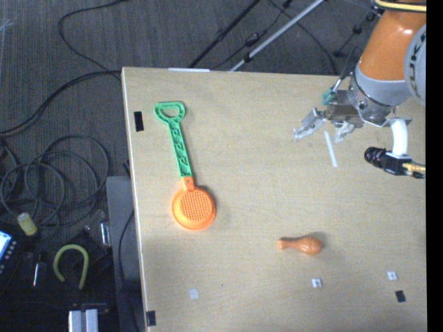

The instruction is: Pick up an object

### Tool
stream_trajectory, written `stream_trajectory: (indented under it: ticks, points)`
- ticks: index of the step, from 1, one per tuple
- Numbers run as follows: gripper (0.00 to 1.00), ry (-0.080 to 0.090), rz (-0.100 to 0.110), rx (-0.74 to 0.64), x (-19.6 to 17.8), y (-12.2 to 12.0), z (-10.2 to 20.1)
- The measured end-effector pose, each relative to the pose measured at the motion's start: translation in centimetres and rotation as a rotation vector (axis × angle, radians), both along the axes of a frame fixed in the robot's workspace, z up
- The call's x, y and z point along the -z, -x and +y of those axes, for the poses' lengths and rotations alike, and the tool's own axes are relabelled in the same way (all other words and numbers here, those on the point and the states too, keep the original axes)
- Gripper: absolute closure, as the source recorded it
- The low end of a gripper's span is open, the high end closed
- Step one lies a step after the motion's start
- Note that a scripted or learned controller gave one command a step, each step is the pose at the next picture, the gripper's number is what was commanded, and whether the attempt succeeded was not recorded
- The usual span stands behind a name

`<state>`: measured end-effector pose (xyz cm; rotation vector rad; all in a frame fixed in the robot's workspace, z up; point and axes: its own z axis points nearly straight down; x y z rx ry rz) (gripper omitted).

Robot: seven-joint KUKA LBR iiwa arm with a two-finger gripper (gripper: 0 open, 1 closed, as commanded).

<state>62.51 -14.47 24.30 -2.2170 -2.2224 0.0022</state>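
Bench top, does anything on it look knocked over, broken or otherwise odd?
Nothing stands out. The strainer lies flat at the left of the bench, handle pointing away, and the small orange piece lies on its side near the front. The hand hovers at the right, holding neither. Nothing looks spilled or damaged.

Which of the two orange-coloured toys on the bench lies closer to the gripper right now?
The small orange peg, lower right; the green-handled strainer sits far left of the gripper.
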Motion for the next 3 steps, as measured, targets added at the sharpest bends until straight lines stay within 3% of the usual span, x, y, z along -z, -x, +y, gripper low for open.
stream_trajectory:
  ticks: [1, 2, 3]
  points:
    - [0.0, 0.003, -0.002, -0.186, 6.1, -4.3, -1.2]
    - [0.0, 0.003, 0.0, -0.195, 16.0, -4.3, -6.1]
    - [0.0, -0.001, -0.002, -0.517, 15.9, -4.3, 1.1]
